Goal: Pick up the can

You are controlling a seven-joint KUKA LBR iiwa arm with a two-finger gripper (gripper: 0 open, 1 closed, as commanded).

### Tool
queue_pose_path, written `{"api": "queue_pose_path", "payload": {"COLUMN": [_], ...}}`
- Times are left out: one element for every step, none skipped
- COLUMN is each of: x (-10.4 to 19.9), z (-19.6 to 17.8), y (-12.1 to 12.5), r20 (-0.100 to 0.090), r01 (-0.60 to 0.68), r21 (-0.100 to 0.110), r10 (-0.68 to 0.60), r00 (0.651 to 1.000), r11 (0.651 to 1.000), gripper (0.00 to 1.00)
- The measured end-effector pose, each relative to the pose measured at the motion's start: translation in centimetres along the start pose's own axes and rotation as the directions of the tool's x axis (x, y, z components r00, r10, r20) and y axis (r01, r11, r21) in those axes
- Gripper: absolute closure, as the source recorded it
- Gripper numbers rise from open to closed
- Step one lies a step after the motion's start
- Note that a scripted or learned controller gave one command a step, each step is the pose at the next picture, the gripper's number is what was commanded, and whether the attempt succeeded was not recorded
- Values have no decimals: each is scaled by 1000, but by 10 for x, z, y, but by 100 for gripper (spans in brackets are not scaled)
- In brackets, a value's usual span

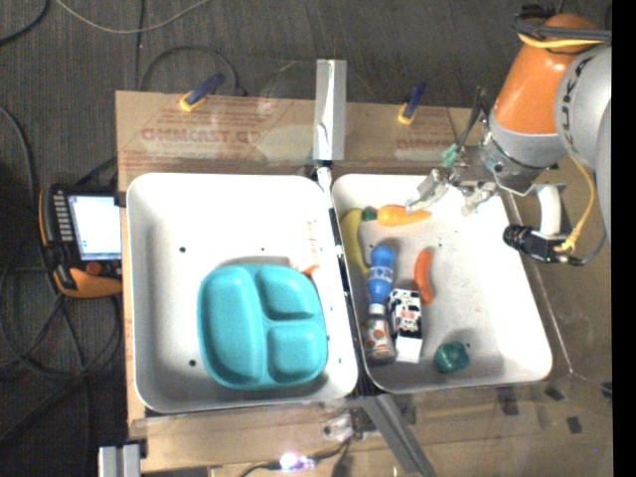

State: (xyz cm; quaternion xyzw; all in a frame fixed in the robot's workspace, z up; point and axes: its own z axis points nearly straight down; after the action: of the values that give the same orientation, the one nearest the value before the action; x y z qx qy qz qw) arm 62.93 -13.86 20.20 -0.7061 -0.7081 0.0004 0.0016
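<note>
The can (379, 334) is small, with a dark red label and a silver top. It stands at the front left of the right bin (517, 306), just below a blue bottle (381, 270) and touching a black-and-white carton (405, 320). My gripper (453, 191) hovers over the far edge of the right bin, well behind the can. It is open with nothing between its fingers. One fingertip (428, 191) is close above an orange carrot (403, 215).
A yellow banana (351, 238) lies along the right bin's left wall. A red-orange pepper (424, 273) and a green round item (451, 358) lie nearby. A teal divided plate (262, 324) sits in the left bin (169, 266).
</note>
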Motion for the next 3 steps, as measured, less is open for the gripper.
{"api": "queue_pose_path", "payload": {"x": [17, 51, 20], "z": [113, 19, 101], "y": [-75, -81, -130], "r20": [2, 2, -1], "r01": [-41, -105, -64], "r21": [-12, -1, -22], "r10": [41, 105, 64], "r00": [999, 994, 998], "r11": [999, 994, 998], "gripper": [0, 0, 0]}}
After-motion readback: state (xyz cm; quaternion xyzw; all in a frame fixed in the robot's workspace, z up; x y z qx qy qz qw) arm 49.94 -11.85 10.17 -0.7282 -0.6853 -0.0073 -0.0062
